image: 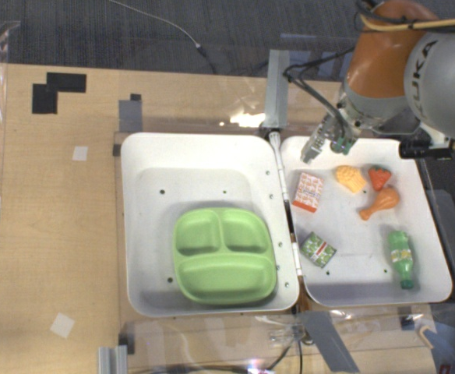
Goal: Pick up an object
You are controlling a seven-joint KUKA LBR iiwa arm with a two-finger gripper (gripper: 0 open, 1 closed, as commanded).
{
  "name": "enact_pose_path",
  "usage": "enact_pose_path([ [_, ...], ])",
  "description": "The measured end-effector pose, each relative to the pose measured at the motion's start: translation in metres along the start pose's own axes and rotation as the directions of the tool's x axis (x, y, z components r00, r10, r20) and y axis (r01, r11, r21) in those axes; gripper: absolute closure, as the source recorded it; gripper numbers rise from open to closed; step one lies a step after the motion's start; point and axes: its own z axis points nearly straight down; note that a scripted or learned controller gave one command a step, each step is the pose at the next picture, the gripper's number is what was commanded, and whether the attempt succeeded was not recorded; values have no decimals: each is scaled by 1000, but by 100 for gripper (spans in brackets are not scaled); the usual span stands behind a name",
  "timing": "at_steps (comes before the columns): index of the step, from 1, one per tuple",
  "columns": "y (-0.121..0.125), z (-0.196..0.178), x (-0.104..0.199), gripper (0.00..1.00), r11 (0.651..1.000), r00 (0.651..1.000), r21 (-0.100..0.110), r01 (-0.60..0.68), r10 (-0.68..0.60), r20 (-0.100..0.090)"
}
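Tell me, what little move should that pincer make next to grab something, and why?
Probably ease down and slightly forward onto the red-and-white carton. The pincer hangs above the right bin's back-left corner holding nothing, and that carton lies nearest, flat and apart from the other items.

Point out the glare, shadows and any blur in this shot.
Camera view: a bright glare patch sits on the bench just behind the left bin; soft shadow pools under the green tray and along the right bin near edge; the claw looks slightly smeared, while the green bottle and red-and-white carton stay sharp.
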Motion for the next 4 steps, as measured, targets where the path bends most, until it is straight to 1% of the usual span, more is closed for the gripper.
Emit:
enact_pose_path([
  [1,39,7,76,100,959,959,11,-284,284,-10],
  [2,43,8,131,100,904,904,14,-428,428,-8],
  [3,54,-67,191,100,999,999,4,38,-38,-9],
  [4,80,-53,242,100,997,996,7,-83,83,-12],
])
